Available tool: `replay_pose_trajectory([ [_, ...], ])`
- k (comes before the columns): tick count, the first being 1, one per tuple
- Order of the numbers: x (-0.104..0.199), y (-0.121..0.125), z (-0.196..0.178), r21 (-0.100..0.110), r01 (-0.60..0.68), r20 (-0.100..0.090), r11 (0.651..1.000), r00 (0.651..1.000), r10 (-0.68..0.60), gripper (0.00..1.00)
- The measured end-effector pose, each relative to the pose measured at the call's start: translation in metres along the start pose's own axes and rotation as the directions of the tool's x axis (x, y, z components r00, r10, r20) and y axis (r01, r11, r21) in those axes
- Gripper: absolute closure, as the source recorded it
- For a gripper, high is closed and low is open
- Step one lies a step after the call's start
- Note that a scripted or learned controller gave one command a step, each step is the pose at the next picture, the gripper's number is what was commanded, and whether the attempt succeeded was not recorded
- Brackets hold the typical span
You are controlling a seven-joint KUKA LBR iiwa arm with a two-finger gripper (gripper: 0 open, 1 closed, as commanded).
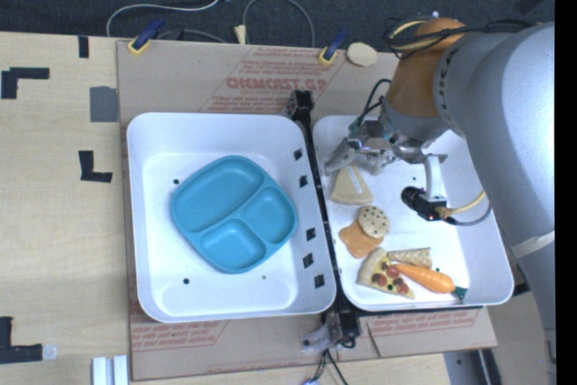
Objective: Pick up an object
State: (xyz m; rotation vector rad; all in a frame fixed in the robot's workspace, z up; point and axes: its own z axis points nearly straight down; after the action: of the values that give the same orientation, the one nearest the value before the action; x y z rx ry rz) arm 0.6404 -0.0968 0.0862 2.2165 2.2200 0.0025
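My gripper (358, 162) hangs over the upper left part of the right bin (482, 239). Its two grey fingers are spread open, and nothing is between them. A cream wedge (350, 187) lies just below the fingertips, near the bin's left wall. Further toward the front lie a speckled round cookie (372, 220), a flat orange piece (358, 241), a pizza slice (386, 275) and a carrot (424, 278).
The left bin (149, 194) holds a blue divided plate (234, 213). A black divider with clips (311, 194) runs between the bins. The grey arm and a black cable fitting (424, 201) cover the right bin's right side. A small beige lump (361, 54) lies on the cardboard behind.
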Motion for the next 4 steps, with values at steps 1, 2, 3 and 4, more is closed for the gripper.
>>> replay_pose_trajectory([
  [1,-0.002,0.0136,0.0006,0.004,0.001,-0.002,1.0,1.0,-0.001,0.0],
  [2,-0.0066,0.0197,0.0006,0.004,0.001,-0.003,1.0,1.0,-0.001,0.0],
  [3,-0.0009,0.0221,0.0008,0.002,0.0,-0.001,1.0,1.0,0.0,0.0],
  [4,-0.0007,0.0214,0.0007,0.001,-0.001,0.0,1.0,1.0,0.001,0.0],
])
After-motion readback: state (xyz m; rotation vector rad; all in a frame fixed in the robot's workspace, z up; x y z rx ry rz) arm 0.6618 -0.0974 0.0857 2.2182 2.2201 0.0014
